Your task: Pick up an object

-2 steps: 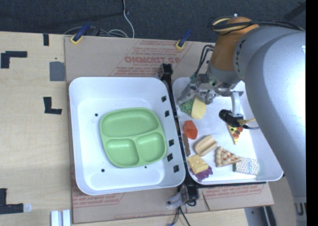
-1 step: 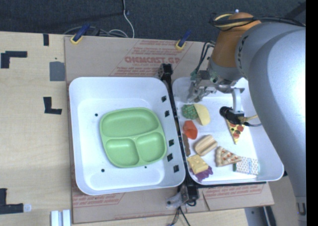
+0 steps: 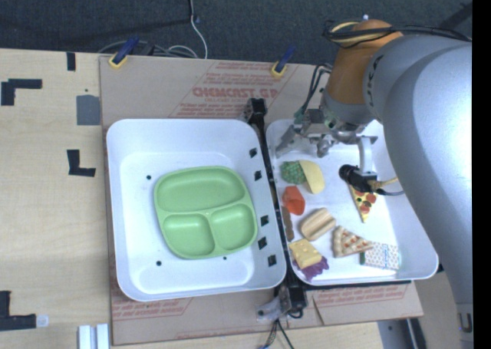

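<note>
Pizza slice (image 3: 351,243) tip pointing left, tool (image 3: 318,143) above right bin (image 3: 414,244)

Bulky grey arm (image 3: 430,148), orange wrist band (image 3: 354,64)

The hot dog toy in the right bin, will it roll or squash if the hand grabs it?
The hot dog toy looks rounded and elongated, so it may roll sideways if nudged. It seems like moulded plastic: probably stiff and light. Its smooth surface could slip, and close neighbours like the pizza slice might get bumped.
</note>
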Controlling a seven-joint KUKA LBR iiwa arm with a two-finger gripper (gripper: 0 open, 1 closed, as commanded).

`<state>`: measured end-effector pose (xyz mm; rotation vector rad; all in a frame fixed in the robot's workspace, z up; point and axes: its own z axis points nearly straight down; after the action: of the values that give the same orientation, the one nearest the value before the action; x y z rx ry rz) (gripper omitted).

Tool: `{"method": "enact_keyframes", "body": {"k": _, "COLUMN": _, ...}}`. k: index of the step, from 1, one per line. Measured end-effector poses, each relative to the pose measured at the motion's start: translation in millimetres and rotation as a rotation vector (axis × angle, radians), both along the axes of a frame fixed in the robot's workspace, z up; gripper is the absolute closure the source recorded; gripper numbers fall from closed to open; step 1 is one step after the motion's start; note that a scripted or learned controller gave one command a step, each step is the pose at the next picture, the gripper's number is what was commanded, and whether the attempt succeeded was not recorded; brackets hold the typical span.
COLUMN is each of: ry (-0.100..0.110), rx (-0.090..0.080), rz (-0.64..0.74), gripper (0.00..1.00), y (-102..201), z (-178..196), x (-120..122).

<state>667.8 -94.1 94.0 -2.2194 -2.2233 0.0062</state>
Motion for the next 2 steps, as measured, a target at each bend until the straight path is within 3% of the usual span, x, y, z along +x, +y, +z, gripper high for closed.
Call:
{"method": "enact_keyframes", "body": {"k": 1, "ry": 0.001, "rx": 0.002, "rz": -0.001, "gripper": 0.00, "y": -3, "z": -10, "x": -40}}
{"method": "enact_keyframes", "body": {"k": 2, "ry": 0.002, "rx": 0.000, "rz": 0.002, "gripper": 0.00, "y": -3, "z": -10, "x": 0}}
